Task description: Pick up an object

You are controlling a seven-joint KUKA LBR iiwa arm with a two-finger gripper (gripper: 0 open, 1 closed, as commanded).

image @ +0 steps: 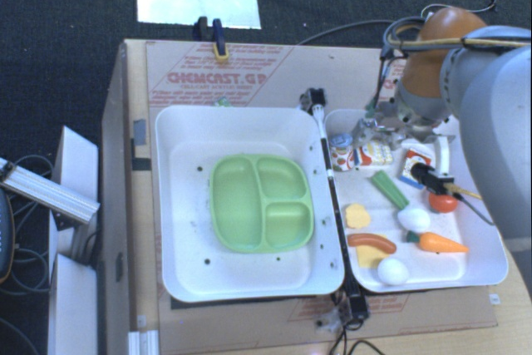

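Observation:
My gripper (371,131) hangs low over the far end of the right bin (490,262), just above a small red and white carton (376,154). A small can (341,155) stands to the left of the carton, against the bin's left wall. Another white and red box (415,161) lies just to the right of the gripper. Nearer in the same bin lie a green cucumber (389,189), a red tomato (443,203), a white egg (413,219), a carrot (440,243), a yellow slice (357,216), a sausage (371,243) and a second egg (392,270).
The left bin (179,179) holds a green divided plate (260,202) in its middle. The grey arm (490,120) covers the right bin's far right corner. A black clamp (313,100) sits at the far end of the wall between the bins.

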